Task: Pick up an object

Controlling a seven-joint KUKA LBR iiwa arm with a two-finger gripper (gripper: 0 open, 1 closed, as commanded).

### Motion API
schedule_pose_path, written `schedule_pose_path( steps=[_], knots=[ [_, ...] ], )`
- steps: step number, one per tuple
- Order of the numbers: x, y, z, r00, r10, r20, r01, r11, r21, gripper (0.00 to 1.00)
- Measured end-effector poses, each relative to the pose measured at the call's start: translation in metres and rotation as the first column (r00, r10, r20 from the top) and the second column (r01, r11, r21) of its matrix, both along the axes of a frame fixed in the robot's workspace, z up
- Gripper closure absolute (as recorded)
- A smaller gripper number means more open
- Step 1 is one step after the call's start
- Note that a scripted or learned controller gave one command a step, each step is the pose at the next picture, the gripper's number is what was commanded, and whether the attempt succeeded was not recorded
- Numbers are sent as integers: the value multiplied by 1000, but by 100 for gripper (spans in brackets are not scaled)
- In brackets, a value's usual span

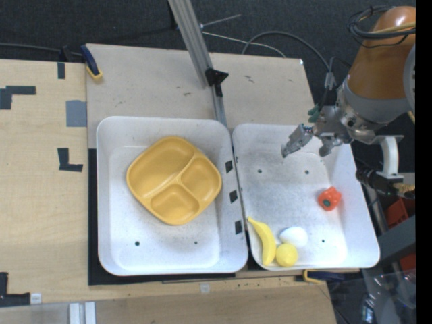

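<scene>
On the pale wooden counter (155, 79), the left shallow white bin (111, 248) holds a yellow three-compartment plastic plate (174, 179). In the right white bin (297, 181), a yellow plastic banana (263, 239), a yellow lemon (287, 254) and a white egg (293, 235) cluster near its front edge, with a small orange-red fruit (329, 198) toward the right wall. The claw (310, 144) hangs over the bin's far side, fingers spread apart and holding nothing.
</scene>
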State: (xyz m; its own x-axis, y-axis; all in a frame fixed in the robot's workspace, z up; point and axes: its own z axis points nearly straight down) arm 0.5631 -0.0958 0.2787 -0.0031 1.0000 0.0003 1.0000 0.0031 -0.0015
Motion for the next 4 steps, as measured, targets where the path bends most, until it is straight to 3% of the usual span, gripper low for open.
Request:
schedule_pose_path(
  steps=[1, 3, 4],
  knots=[
    [0, 0, 0, 1000, 0, 0, 0, 1000, 0, 0],
    [-3, -6, -93, 1000, -1, -5, 1, 1000, -1, 0],
    [-9, -5, -158, 1000, -2, -8, 2, 1000, 0, 0]
  ],
)
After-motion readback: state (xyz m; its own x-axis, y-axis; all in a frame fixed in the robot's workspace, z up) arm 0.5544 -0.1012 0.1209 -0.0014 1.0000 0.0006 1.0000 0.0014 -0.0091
